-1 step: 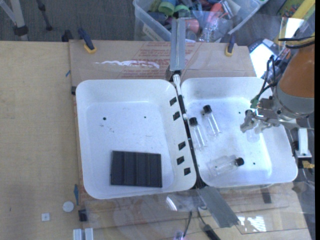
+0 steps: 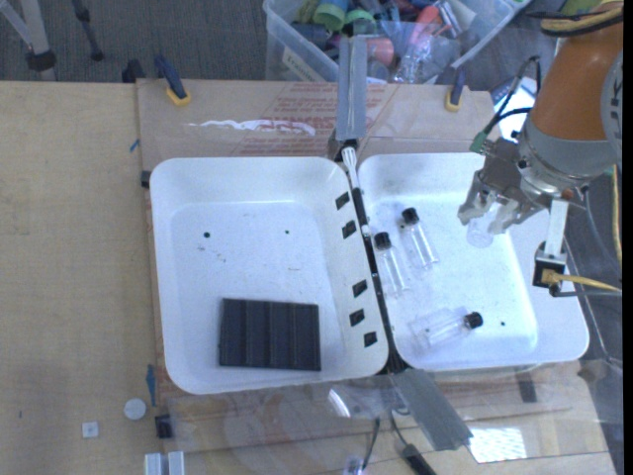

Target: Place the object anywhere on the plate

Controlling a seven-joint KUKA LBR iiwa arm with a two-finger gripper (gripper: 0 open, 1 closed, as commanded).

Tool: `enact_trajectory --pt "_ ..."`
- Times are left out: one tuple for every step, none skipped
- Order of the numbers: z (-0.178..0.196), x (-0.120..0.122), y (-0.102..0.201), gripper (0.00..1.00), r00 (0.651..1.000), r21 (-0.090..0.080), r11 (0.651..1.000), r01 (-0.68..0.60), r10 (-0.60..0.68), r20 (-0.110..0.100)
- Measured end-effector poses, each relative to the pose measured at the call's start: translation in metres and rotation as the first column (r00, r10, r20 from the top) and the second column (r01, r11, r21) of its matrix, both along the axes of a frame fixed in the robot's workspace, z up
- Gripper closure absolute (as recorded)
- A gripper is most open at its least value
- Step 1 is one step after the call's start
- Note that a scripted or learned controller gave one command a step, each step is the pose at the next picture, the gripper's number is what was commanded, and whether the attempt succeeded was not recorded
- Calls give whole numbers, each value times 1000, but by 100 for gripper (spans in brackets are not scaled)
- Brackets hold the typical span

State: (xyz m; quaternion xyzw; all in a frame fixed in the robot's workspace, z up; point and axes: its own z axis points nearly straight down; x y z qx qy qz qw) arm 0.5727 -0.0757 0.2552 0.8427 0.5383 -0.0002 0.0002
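I see the gripper [image 2: 492, 218] over the right bin [image 2: 514, 334], seemingly closed on a clear vial [image 2: 482, 230]; carry it left, level, toward the dark plate [image 2: 270, 333].

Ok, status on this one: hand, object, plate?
Hand over right bin, clear vial seemingly between its fingers. Dark plate in left bin. Three more vials lying in right bin, clear of the path to the plate.

Three clear, black-capped plastic vials [image 2: 419, 237] crowd the right white bin [image 2: 514, 349]; the left white bin [image 2: 247, 181] lies open around the dark ribbed rectangular plate [image 2: 270, 333].
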Motion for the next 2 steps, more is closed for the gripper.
enact_trajectory --pt "180 -59 69 100 972 0 972 234 -234 0" --pt "179 -47 107 100 924 0 924 383 -383 2"
